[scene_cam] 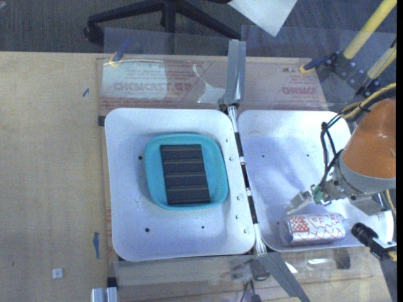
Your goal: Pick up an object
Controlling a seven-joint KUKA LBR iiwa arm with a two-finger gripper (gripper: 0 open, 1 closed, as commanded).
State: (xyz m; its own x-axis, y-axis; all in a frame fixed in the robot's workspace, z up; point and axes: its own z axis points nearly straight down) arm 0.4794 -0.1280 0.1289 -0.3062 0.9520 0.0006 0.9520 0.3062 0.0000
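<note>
A red-and-white patterned can lies on its side at the front of the right bin. My gripper hangs just above and behind the can, under the arm's orange band. Nothing is visibly held. In the left bin a teal square plate carries a dark ridged block.
A grey divider strip runs between the two bins. Clear plastic sheeting with red lettering stands behind them. A black cable loops beside the arm. Yellow bars and a chair base lie beyond the bench.
</note>
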